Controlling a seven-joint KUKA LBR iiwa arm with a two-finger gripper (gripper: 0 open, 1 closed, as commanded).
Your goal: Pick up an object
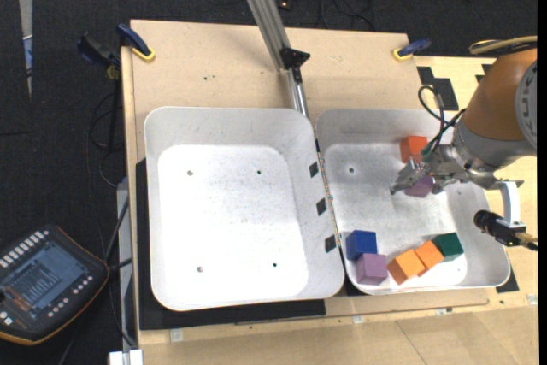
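- Two bins; your gripper (416, 182) sits low in the right bin (376, 158), right of frame, over a purple block (419, 188).
- Jaws' state: cannot tell.
- Next, you likely need to close and lift.

My orange-banded grey arm (500, 111) over white speckled bins (171, 184); blue (361, 242), purple (371, 267), orange (408, 264) and green (448, 246) blocks
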